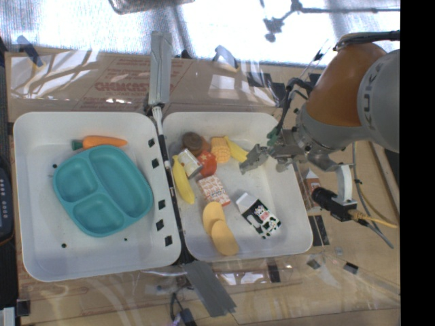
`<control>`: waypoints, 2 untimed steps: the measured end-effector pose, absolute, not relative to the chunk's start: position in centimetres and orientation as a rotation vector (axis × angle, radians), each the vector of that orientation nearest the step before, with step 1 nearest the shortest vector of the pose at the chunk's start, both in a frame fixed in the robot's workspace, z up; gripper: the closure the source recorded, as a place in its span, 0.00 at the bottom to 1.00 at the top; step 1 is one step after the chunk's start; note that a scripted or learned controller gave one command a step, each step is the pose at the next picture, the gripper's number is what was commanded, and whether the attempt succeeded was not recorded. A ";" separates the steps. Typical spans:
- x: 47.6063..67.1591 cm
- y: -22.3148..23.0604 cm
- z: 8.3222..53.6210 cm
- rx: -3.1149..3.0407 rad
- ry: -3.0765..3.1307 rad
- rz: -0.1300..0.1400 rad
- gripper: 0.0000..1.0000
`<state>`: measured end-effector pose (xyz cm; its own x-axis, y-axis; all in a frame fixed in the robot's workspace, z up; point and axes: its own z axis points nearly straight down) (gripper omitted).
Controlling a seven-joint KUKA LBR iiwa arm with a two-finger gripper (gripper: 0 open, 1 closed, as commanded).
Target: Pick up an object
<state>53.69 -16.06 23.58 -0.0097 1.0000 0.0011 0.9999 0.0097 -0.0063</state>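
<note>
Two flat orange discs [219,227] lie at the right bin's [293,202] six o'clock, a cow-print carton [260,218] beside them. The gripper [253,159] hangs at three o'clock — its grip I cannot tell — beside smooth plastic food.

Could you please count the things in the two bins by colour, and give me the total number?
Teal: 1, the divided plate
Orange: 2, the carrot and the orange-red item
Yellow: 5, the banana, two round slices, the ridged piece and the wedge
Brown: 1, the round item
Cartons and packets: 3
Total: 12
</note>
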 end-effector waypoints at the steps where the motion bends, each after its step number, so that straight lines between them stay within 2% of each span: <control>1: 50.6 -14.8 34.7 -2.371 -2.066 0.000 0.00; 2: 48.8 -17.6 20.0 -2.417 -1.992 0.014 0.00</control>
